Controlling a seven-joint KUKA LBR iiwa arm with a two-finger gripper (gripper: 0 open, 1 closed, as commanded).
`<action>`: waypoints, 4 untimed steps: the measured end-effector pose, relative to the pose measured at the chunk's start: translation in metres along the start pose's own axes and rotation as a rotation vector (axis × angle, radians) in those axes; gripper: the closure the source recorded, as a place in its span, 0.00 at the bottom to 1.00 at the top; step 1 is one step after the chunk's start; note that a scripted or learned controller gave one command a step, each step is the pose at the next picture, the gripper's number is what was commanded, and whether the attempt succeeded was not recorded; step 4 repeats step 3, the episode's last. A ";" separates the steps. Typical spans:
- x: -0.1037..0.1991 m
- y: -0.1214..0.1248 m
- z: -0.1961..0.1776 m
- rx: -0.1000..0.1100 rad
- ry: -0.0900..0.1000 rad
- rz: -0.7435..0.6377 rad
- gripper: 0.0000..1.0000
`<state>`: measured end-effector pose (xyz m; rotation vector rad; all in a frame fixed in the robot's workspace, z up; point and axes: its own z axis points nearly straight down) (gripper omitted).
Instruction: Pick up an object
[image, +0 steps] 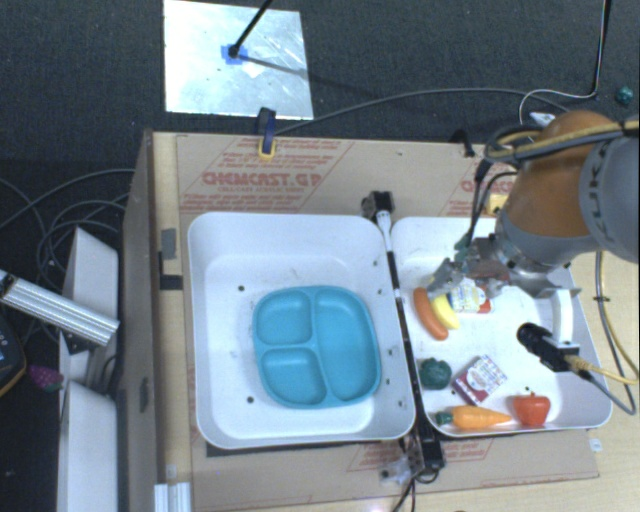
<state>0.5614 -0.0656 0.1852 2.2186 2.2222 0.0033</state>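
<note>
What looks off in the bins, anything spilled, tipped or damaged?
Nothing stands out. The blue divided plate lies flat in the left bin. In the right bin, the toy foods lie loose and apart: carrot, tomato, green piece, small packet. The gripper hovers over the banana.

Robotics lab — arm (560, 190), loose cables (60, 200)

Cut off by the frame's right edge at three o'clock: the arm (575, 190), its upper links out of sight. Hidden under the wrist: the far corner of the right bin (590, 400), toward one o'clock. Partly covered by the gripper (462, 283): a small white object (468, 297), too blurred to identify. Fingers lost in shadow and clutter, spread unreadable. Illegible: print on the red packet (480, 378), at five o'clock.
</note>
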 end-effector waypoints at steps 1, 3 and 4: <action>-0.023 0.017 0.097 -0.007 -0.002 0.000 0.00; 0.040 0.030 0.000 -0.001 0.000 -0.003 1.00; 0.040 0.030 0.000 -0.001 0.000 -0.003 1.00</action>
